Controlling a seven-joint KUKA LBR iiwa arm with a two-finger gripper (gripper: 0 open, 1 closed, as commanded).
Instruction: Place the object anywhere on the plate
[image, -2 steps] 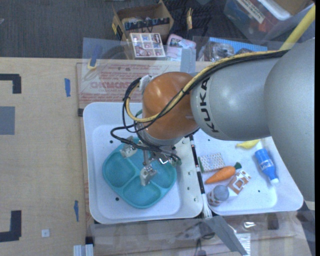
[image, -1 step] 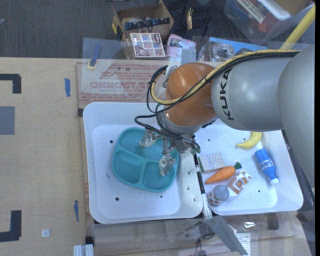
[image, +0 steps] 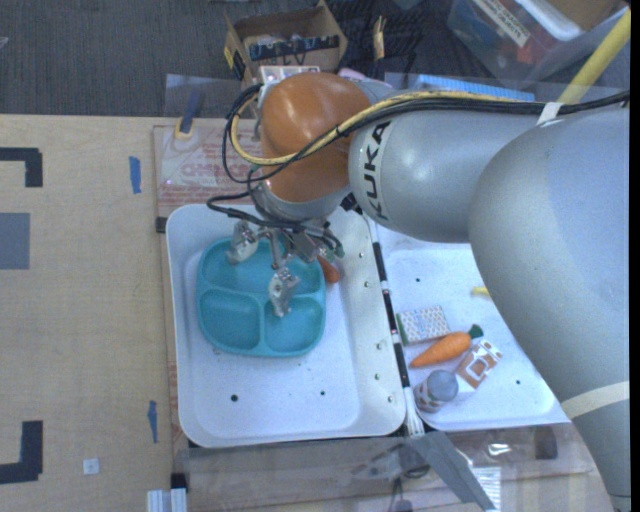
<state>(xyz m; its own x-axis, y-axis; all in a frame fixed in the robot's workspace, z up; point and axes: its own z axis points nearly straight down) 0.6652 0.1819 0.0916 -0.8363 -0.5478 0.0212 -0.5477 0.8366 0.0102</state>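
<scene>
The arm reaches over the left bin (image: 200, 400), its gripper (image: 280, 290) hanging above the blue plate (image: 235, 320); whether it grips anything, I cannot tell.

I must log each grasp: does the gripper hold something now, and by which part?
It cannot be told. The gripper hangs over the blue plate, but no object shows clearly between its fingers.
</scene>
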